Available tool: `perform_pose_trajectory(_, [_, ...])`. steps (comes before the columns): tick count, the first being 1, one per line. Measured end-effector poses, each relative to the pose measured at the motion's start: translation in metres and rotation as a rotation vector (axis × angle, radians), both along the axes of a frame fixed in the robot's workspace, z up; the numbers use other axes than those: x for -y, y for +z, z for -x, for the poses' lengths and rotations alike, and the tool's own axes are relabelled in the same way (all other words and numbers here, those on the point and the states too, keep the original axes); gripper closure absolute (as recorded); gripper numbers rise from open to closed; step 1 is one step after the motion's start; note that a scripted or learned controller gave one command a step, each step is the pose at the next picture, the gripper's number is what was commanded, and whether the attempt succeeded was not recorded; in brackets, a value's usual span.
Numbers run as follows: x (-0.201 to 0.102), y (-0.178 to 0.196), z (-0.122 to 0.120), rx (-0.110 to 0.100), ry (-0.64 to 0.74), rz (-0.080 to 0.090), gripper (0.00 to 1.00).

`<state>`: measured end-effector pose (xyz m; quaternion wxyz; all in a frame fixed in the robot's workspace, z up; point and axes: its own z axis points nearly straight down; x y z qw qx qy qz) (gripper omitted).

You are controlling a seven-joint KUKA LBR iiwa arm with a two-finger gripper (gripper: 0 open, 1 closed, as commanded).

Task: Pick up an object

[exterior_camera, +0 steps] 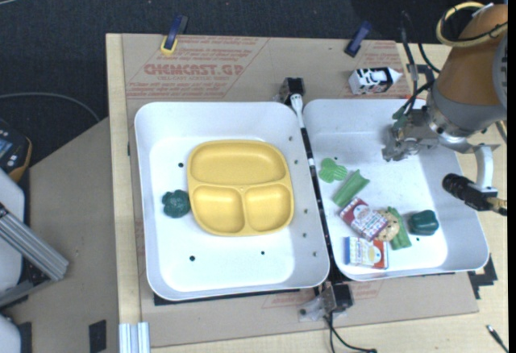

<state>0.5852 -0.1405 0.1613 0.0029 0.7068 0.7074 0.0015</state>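
My gripper (397,143) hangs over the upper right part of the right bin (367,119), above bare white floor. Nothing shows between its fingers. Below and left of it lie several small objects: a green leafy piece (330,172), a green strip (350,187), a red-and-white packet (364,219), a colourful toy figure (393,227), a dark green round piece (423,222) and a small printed box (365,253). In the left bin (161,134) sits a yellow divided plate (240,185) with a dark green lump (175,203) beside it.
A black-and-white small object (374,80) rests on the cardboard behind the right bin. Blue clamps (172,35) hold the cardboard's back edge. A black ridge (306,158) divides the two bins. The arm's black handle (470,192) juts over the right bin's right side.
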Motion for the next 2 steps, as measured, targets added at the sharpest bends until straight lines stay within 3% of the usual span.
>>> perform_pose_trajectory(1, [0.0065,0.0622,-0.0057,0.004,0.0,0.001,1.0])
perform_pose_trajectory(2, [0.0066,0.0639,-0.0064,-0.002,0.0,0.0,1.0])
